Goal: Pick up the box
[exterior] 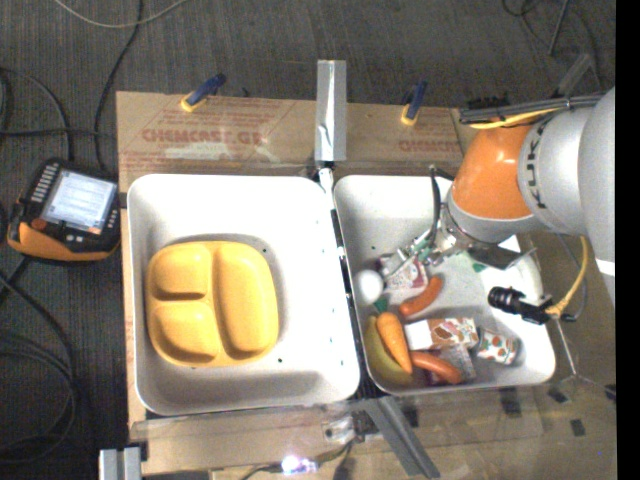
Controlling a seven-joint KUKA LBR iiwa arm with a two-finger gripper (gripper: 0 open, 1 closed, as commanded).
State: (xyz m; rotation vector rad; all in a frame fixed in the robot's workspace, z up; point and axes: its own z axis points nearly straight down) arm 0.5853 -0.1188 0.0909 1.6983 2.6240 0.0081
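Note:
In the right bin (372, 200), a small red and white box (452, 332) lies near the front, between a carrot and a small printed can (497, 348). A second small carton with pink and white print (403, 273) lies near the bin's middle. My gripper (424, 253) hangs from the orange-banded wrist (490, 180) and reaches down to the pink and white carton's upper right edge. Whether it touches that carton is unclear. The red and white box lies apart from the gripper, toward the front.
The right bin also holds a white egg (370, 286), a carrot (393, 340), a banana (378, 356) and two red sausages (422, 296) (436, 366). A yellow divided plate (212, 300) sits in the left bin (140, 218). A teach pendant (70, 208) lies far left.

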